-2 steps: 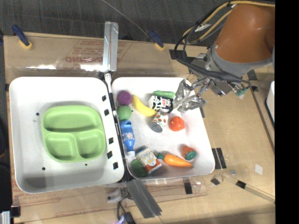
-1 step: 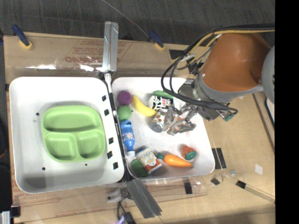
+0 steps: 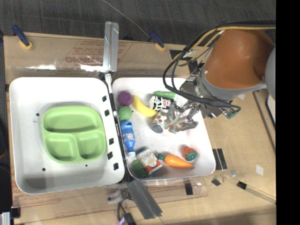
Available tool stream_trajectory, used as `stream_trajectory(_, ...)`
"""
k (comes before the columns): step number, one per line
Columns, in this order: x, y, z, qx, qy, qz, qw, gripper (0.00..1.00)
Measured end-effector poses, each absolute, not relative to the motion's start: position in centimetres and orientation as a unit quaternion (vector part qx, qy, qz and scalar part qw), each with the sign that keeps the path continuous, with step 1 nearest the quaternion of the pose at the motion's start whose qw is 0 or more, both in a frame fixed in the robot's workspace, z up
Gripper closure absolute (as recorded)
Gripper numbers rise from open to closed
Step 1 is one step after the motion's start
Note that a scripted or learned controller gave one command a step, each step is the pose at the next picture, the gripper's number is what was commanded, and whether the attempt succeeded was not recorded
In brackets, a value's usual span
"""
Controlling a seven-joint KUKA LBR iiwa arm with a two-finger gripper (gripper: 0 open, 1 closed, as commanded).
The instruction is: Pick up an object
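The gripper (image 3: pixel 182 121) hangs low in the right bin (image 3: pixel 204 146), near the middle of its upper half, with the arm's orange band (image 3: pixel 234 55) looming above and to the right. Whether anything is clamped cannot be told from this slant; the metal linkage hides the tips. The nearest candidate is a cow-patterned cup (image 3: pixel 160 110) lying on its side just to the gripper's left, touching or nearly so, its long axis running from upper right down to lower left, mouth end toward the lower left. A banana (image 3: pixel 143 108) lies beyond the cup further left, next to a purple ball (image 3: pixel 124 98) and a green ball (image 3: pixel 124 113), with a blue bottle (image 3: pixel 127 136) along the left wall. Nearer the front wall lie a carrot (image 3: pixel 177 161), a small red fruit (image 3: pixel 189 153) and a juice carton (image 3: pixel 149 161). The left bin (image 3: pixel 23 125) carries a green divided plate (image 3: pixel 73 134). Judging by position, a grasp of the cup calls for a small shift left, jaws set across its tilted axis.
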State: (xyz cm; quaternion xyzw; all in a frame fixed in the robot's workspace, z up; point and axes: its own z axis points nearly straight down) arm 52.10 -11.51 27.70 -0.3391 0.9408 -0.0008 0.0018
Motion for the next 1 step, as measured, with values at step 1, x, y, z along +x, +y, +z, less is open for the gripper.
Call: stream_trajectory(1, 52.27, -11.35, 28.78, -0.341, 0.940, -0.0015, 0.003, 1.00)
